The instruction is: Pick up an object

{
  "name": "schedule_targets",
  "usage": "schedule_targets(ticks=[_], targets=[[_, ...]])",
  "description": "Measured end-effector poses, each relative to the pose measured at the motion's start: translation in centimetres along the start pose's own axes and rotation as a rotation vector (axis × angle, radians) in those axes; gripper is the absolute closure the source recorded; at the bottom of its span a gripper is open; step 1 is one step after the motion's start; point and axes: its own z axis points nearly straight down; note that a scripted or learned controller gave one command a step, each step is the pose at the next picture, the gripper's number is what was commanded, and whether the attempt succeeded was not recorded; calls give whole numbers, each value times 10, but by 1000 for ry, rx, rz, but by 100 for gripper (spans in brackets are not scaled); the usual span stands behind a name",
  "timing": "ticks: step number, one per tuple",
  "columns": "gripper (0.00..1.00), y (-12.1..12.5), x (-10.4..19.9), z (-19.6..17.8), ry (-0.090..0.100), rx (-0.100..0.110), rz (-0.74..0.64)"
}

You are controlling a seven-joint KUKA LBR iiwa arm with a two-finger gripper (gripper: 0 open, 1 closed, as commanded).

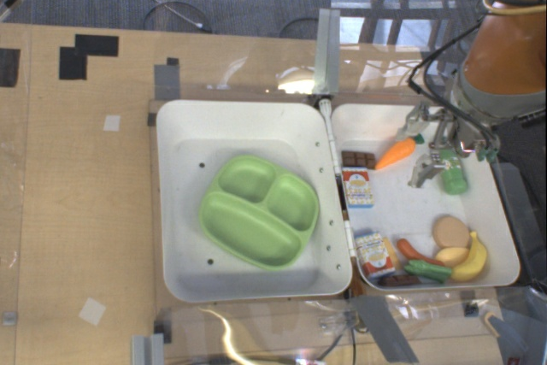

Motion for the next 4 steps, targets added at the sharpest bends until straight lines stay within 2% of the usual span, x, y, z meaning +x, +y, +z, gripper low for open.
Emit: schedule_targets(ticks=[1, 2, 3, 4], targets=[[0, -21, -22, 121, -12, 1, 55], [0, 20, -39, 124, -5, 1, 176], [0, -86, -16, 124, -3, 4, 149], [100, -80, -22, 109, -16, 3, 137]])
